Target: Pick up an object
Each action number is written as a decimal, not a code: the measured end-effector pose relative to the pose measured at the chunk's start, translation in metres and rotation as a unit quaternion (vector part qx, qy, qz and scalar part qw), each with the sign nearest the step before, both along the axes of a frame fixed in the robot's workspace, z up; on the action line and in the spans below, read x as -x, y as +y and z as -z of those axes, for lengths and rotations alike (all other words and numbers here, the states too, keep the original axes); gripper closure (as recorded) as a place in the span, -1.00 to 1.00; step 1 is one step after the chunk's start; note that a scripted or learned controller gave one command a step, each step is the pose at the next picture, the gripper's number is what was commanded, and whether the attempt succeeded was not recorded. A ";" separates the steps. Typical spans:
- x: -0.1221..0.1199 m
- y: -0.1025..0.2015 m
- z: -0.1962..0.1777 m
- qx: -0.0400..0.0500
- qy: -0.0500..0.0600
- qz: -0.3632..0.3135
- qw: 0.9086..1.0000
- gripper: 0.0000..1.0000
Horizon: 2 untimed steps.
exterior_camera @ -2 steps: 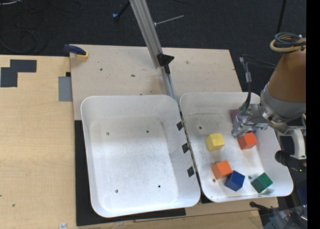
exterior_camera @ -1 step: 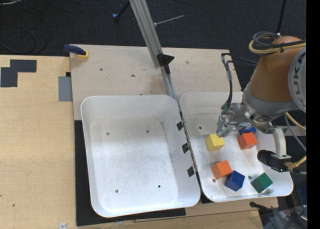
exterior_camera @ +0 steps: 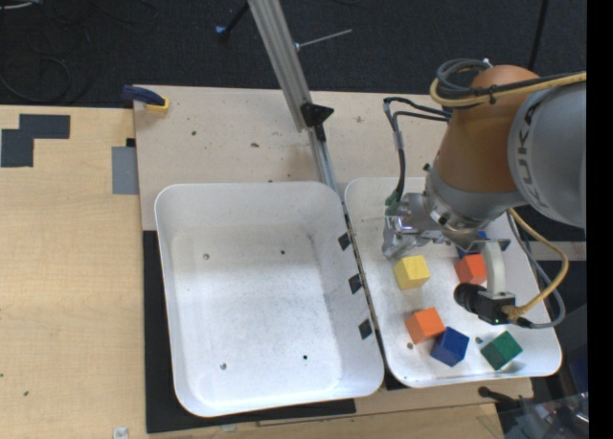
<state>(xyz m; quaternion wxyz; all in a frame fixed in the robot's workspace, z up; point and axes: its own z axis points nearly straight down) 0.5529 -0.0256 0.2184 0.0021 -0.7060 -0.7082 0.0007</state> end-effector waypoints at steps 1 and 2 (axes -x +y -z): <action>-0.013 0.055 -0.011 0.000 -0.001 -0.001 1.000 1.00; -0.037 0.110 -0.007 0.000 -0.001 -0.001 1.000 1.00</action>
